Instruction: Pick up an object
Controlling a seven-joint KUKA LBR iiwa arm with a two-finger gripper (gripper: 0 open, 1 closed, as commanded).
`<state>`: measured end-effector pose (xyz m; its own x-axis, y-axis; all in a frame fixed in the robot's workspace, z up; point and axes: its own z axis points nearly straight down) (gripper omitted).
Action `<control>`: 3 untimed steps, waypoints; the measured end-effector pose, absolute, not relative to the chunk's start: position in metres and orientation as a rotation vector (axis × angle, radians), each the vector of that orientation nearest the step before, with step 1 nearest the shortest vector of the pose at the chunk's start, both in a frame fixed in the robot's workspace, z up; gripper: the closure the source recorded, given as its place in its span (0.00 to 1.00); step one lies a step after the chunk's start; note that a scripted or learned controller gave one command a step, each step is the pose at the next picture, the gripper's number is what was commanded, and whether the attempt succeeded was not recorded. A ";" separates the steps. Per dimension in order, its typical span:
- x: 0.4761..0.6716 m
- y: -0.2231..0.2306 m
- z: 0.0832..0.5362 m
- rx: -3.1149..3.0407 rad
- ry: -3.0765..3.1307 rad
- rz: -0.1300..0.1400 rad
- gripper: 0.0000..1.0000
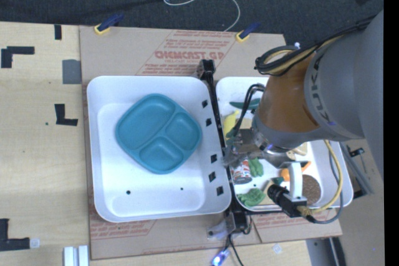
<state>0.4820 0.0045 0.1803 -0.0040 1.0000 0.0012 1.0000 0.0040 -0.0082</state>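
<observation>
We take the blue plate as our landmark. It is a plate with three compartments, and it lies flat in the left bin, in the upper half of it. The floor of this bin below the plate is bare white.

To the right of the plate, just past the black divider between the two bins, stands the right bin. The arm comes in from the right, and its orange band hangs over the upper part of this bin. The gripper is low inside the right bin, close to its left wall, so it is right of the plate and a little lower than the middle of the plate. We cannot tell how the tool stands, because the wrist covers it from above, and we see nothing held by it.

The small objects to pick are all in the right bin, well apart from the plate. A yellow object lies just above the gripper. A small red and white object lies just below the gripper, near or touching it; we cannot say which. A green leafy object lies lower, near the bottom wall. A brown round object and a small orange object lie further right, partly under the cables.
</observation>
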 end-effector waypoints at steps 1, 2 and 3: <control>0.484 -0.007 0.265 -2.223 -2.226 -0.007 1.00; 0.483 -0.026 0.238 -2.222 -2.217 0.007 1.00; 0.482 0.062 0.211 -2.206 -2.227 0.005 1.00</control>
